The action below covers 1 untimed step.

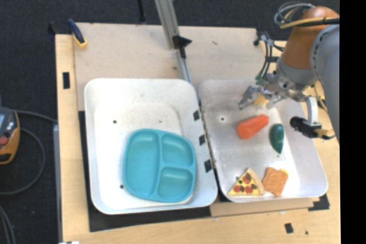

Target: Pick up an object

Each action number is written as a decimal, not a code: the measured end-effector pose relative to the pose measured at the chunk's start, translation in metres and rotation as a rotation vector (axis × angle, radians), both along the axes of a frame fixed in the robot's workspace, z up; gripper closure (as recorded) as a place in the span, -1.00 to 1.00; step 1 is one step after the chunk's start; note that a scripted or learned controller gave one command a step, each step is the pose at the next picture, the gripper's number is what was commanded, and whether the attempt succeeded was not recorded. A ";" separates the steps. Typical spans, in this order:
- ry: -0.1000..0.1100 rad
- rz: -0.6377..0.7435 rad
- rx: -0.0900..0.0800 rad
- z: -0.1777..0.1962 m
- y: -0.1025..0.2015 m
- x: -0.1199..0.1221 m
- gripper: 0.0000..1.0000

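In the right bin [229,146] lie an orange carrot-like piece [252,126], a dark green oval piece [277,137], a pizza slice [247,183] and an orange cracker-like square [275,180]. My gripper [260,96] hangs over the bin's far part, just above and behind the orange piece. Its fingers [248,100] point left and down with a gap between them, and nothing sits in that gap. A small yellowish bit shows near the fingers; I cannot tell what it is.
The left bin [103,100] holds a light blue divided plate [159,164]. A slanted aluminium post [163,0] rises behind the bins. The grey arm with its orange band [306,46] comes in from the right over the bin's far right corner.
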State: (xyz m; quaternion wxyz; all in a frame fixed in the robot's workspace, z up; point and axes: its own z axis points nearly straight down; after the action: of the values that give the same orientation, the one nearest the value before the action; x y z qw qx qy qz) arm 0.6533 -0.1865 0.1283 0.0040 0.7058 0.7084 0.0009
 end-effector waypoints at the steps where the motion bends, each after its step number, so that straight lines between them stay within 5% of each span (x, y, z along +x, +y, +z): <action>1: 0.007 0.000 0.002 -0.028 -0.001 0.000 -1.00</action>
State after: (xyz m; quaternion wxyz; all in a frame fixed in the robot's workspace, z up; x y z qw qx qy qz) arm 0.6537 -0.1878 0.1005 0.0010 0.7057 0.7085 -0.0009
